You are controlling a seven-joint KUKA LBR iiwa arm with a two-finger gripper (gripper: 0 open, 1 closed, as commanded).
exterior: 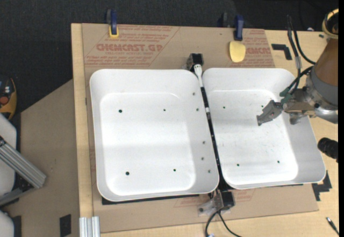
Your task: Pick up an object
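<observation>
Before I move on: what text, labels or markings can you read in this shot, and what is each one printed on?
"CHEMCAST GP", red, large: on the brown protective sheet behind the left bin.
Smaller red lines above and below it: too blurred to read.
Red print on the same sheet near the yellow clamp pad: too blurred to read.
Bins and gripper: no readable text.

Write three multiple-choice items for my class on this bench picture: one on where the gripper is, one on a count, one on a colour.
1. The gripper is over:
A. the left bin
B. the right bin
C. the bare board

2. White bins on the bench:
A. one
B. two
C. three

3. The clamps on the board's far edge have handles coloured:
A. blue
B. red
C. green

Answers:
1 B, it hangs above the right bin.
2 B, the left bin and the right one lie side by side.
3 A, both clamps show blue.
</observation>
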